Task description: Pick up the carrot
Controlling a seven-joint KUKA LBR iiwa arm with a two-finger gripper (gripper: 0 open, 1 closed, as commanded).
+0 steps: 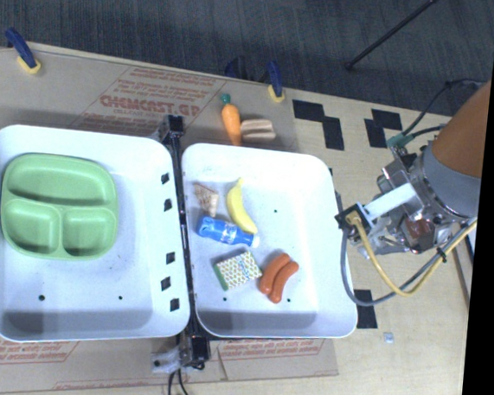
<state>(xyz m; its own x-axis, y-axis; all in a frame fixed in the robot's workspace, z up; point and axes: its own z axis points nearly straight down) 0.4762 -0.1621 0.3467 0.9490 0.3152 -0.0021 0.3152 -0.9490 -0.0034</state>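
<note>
Start with your gripper [401,226]: it sits off the right rim of the right bin [334,244], over bare bench, tangled in its own yellow and grey cabling. From this angle you cannot tell how its business end stands, and nothing shows in its grasp, so count the hand as holding nothing you can confirm.

Nearest to it, down and to the left inside that bin, lie the red sausages [278,276], then the patterned sponge block [238,270], the blue can [223,231], the banana [241,206] and a small brownish piece [206,199] farther left.

The carrot [230,120] is not in either bin. It lies far to the gripper's upper left, on the cardboard just beyond the right bin's top rim, touching or just beside a tan bread-like piece [257,131]. The left bin [11,300], with its green divided tray [58,205], is farthest off.

So judge the task as barely begun: approach, descent, grasp and lift all remain, and the arm must cross the whole right bin first.
</note>
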